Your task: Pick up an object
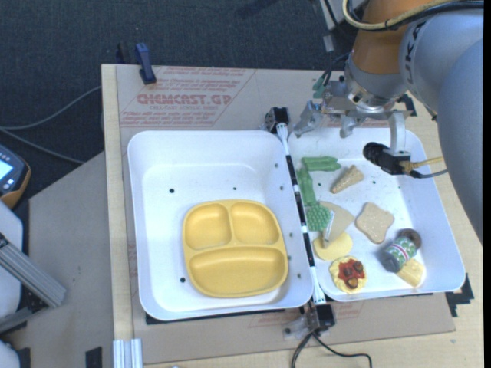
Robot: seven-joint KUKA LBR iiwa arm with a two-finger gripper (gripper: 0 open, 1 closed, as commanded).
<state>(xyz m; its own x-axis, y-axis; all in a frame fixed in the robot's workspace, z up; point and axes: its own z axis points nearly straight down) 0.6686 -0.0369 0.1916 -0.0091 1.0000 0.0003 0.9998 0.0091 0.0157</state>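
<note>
Left bin (146, 159): open floor is left along the back and left; the middle is occupied by a yellow divided plate (234, 248).
Right bin (441, 228): crowded by food items; bare floor is left at the back right corner.
Divider: passage between bins is barred by the adjoining rims (295, 198).

The arm (453, 44) is smooth grey with a rounded orange band (387, 21) above the wrist, black cables loop over the band, and below it sits a grey metal gripper (349, 117) with small dark parts.

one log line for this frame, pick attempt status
arm: over right bin far edge | gripper: nothing seen held | bread slice: lying in bin | yellow tray: left bin
</note>
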